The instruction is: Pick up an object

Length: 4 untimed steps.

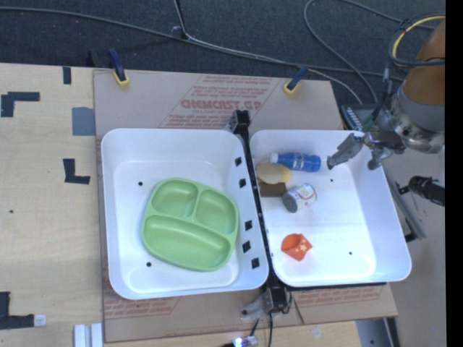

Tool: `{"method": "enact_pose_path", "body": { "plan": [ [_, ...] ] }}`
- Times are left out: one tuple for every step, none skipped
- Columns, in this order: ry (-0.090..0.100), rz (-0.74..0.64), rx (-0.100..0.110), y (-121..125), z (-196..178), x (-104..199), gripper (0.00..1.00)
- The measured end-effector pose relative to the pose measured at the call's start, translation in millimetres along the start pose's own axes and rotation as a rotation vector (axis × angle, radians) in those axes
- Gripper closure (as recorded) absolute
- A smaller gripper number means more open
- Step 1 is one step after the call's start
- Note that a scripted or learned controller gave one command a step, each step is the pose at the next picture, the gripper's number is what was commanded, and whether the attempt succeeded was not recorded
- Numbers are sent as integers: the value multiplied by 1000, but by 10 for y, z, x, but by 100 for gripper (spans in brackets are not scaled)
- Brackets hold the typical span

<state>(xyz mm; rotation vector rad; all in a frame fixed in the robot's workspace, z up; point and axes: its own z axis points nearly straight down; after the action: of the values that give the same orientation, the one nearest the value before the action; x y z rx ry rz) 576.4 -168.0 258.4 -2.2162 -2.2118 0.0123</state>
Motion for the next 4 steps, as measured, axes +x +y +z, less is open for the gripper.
{"method": "enact_pose_path", "body": {
  "plan": [
    [-2, -3, -12, 21, -69, 4, 0],
    [-1, -4, -6, 44, 560, 69, 0],
    [-2, -4, -8, 85, 1194, 80, 0],
    [-3, -4, -11, 90, 1725, 88, 0]
  ]
}}
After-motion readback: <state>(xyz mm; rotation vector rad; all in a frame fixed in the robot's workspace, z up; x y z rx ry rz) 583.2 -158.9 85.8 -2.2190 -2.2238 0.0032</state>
